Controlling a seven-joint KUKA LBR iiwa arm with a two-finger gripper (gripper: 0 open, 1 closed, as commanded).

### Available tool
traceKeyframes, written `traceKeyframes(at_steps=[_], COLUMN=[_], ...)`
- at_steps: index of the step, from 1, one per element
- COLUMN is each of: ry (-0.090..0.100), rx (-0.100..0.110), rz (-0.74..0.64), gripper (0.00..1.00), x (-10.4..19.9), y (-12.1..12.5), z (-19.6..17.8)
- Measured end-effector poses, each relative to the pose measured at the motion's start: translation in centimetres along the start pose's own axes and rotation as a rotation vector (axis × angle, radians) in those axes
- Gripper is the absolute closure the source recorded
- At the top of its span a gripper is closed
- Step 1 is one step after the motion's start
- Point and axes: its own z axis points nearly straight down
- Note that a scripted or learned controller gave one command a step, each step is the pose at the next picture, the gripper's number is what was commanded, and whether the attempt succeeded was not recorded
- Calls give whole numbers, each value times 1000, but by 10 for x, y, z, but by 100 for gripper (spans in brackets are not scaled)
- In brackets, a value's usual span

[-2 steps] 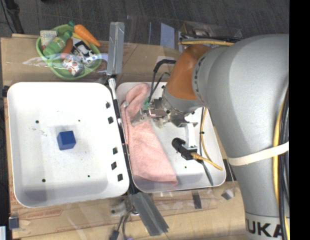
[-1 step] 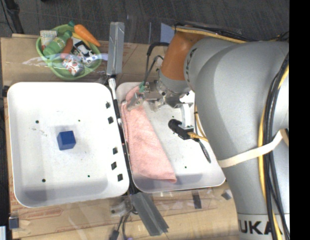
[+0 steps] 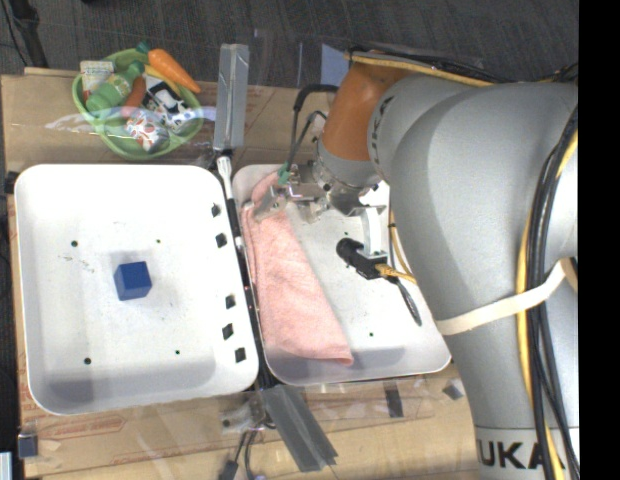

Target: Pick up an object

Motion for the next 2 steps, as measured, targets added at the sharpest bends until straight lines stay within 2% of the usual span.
traceKeyframes(at_steps=[1,2], ry=[0,0], rx=[0,4], rz=[184,115], gripper=[0,0], x=[-44,-15], y=[-1,-70], z=[-40,1])
